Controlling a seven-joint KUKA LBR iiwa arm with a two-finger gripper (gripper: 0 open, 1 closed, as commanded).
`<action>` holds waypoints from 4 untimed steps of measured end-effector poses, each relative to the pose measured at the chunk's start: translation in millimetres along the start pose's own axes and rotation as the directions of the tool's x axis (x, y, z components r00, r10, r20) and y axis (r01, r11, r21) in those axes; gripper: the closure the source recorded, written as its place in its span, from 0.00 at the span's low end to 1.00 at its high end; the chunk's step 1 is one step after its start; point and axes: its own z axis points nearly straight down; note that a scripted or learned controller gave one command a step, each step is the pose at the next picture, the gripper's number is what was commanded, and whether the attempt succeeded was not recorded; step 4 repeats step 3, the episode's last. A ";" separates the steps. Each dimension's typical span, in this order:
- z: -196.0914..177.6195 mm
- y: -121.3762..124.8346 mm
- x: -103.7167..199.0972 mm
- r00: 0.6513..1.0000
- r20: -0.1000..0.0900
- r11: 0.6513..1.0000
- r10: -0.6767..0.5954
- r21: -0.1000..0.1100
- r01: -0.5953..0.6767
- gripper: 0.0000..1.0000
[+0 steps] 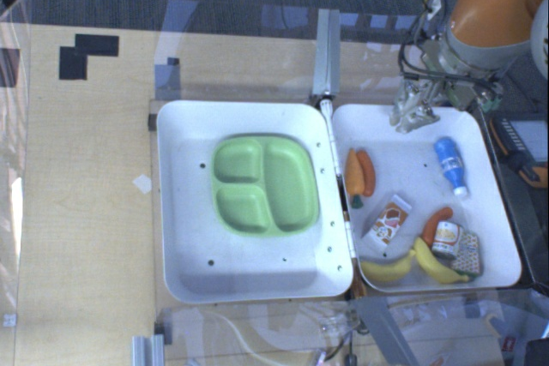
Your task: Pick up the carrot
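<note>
Hanging at the right bin's [491,184] far edge, the tool [413,117], grip unreadable, sits well apart from the carrot [360,173].

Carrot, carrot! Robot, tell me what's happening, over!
Gripper up at the right bin's far edge, holding nothing. Carrot lies by the bin's left wall, untouched. Nothing in the way.

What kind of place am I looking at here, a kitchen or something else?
Most likely a robotics lab, not a kitchen. A grey arm's two-finger metal gripper hangs over two shallow white plastic bins on a wooden bench, the food, like the orange carrot, looks like toys, and clear guard panels stand around.
</note>
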 end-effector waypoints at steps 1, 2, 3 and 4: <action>3.2 23.0 -10.0 0.989 0.000 0.989 -0.149 -0.001 0.149 1.00; 21.6 -42.2 18.5 0.993 0.001 0.993 0.117 0.002 -0.117 1.00; -76.2 -28.2 42.7 0.994 0.002 0.994 0.105 0.003 -0.105 1.00; -76.2 -28.2 42.7 0.994 0.002 0.994 0.105 0.003 -0.105 1.00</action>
